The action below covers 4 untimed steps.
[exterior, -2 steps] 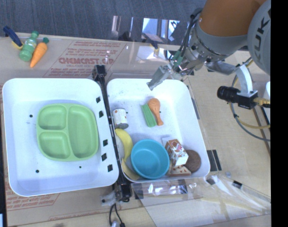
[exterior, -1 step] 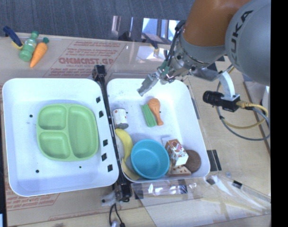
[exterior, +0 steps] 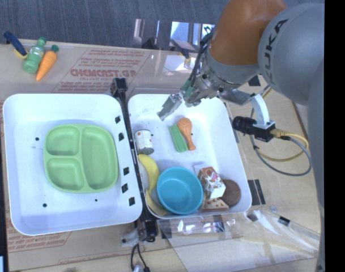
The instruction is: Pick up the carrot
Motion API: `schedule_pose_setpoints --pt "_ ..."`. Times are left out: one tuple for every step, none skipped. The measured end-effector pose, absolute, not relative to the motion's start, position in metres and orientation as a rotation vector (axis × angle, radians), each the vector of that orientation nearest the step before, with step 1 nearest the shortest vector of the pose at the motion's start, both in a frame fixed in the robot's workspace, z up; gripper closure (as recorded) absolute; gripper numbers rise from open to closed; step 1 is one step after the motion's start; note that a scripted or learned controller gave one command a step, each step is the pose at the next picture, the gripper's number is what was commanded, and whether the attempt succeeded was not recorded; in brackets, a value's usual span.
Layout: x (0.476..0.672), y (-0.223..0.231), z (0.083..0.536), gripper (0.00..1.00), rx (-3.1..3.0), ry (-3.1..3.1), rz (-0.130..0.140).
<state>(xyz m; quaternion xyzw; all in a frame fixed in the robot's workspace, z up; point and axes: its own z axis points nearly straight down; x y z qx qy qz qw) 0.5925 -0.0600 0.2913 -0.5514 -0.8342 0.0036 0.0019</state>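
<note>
Two white bins sit side by side on the bench, and nearest the camera, at about 6 o'clock in the right bin (exterior: 235,152), a blue bowl (exterior: 179,190) rests against a yellow banana (exterior: 148,170) on its 9 o'clock side and a small patterned carton (exterior: 211,183) at its 3 o'clock, with a brown round cookie-like piece (exterior: 231,192) just beyond the carton. The left bin (exterior: 25,152) carries a green divided plate (exterior: 81,158). Farther up the right bin, a small can (exterior: 143,141) stands near the dividing wall, and toward 3 o'clock from it the carrot (exterior: 186,132), orange, lies touching a green stick-shaped piece (exterior: 178,137) on its 9 o'clock side. Just past the carrot, toward 12 o'clock, the gripper (exterior: 173,105) hangs over the bin with its fingers spread apart and nothing between them, clear of the carrot. At the far 10 o'clock corner of the bench, outside the bins, a second toy carrot (exterior: 46,64) lies beside a green bottle (exterior: 33,58).
</note>
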Motion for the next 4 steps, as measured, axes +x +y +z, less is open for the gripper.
schedule_pose_setpoints --pt "0.580 -0.051 0.282 0.00 -2.121 -2.310 0.012" --pt "0.595 -0.075 0.253 0.00 -2.098 -2.329 0.019" --pt "0.597 -0.081 0.257 0.00 -1.935 -2.468 0.009" --pt "0.607 -0.104 0.250 0.00 -1.878 -2.520 0.005"
